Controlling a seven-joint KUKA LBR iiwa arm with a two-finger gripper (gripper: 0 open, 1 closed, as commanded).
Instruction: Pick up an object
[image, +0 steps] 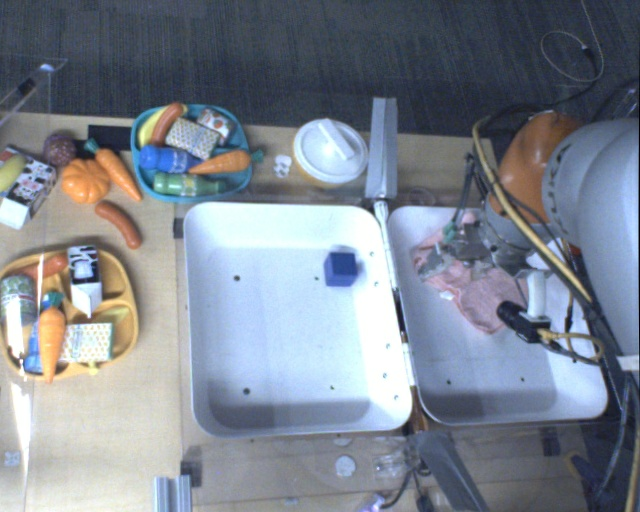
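Camera view: we see gripper (452, 247) over pink cloth (487, 298) in right bin (500, 405), blue cube (341, 268) in left bin (280, 395); no readable writing.

arm (590, 200) cut off at right edge, covers right bin's (500, 400) far-right corner; pink cloth (480, 295) partly under gripper (462, 245), fingers unclear.

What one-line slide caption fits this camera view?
KUKA gripper low over a pink cloth in the right bin; a blue cube lies in the left bin.
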